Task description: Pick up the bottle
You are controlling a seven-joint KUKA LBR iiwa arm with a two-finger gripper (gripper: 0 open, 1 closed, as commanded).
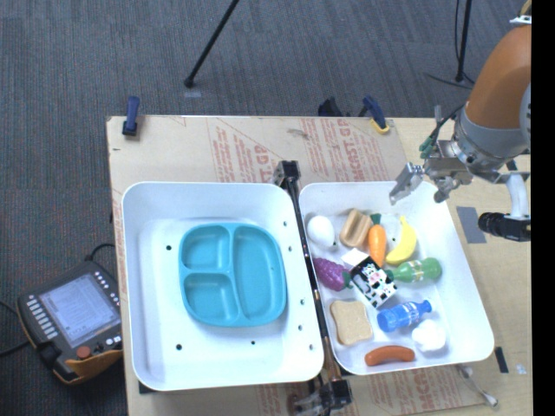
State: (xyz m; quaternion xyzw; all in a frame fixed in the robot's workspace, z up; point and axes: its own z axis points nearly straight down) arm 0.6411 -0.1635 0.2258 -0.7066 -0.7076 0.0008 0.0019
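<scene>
Your bottle (pixel 403 315) lies hemmed in near the right bin's (pixel 464 258) front right corner: the white ball (pixel 428 335) touches it toward that corner, the sausage (pixel 389 354) lies just in front, the toast slice (pixel 350 321) sits just to its left, and the cow-print carton (pixel 371 282) and green bottle (pixel 416 272) crowd the far side. Only the bin floor between the bottle and the right edge is bare, so you have a gap there. You also have open floor along the far edge, under the gripper (pixel 421 185)
</scene>
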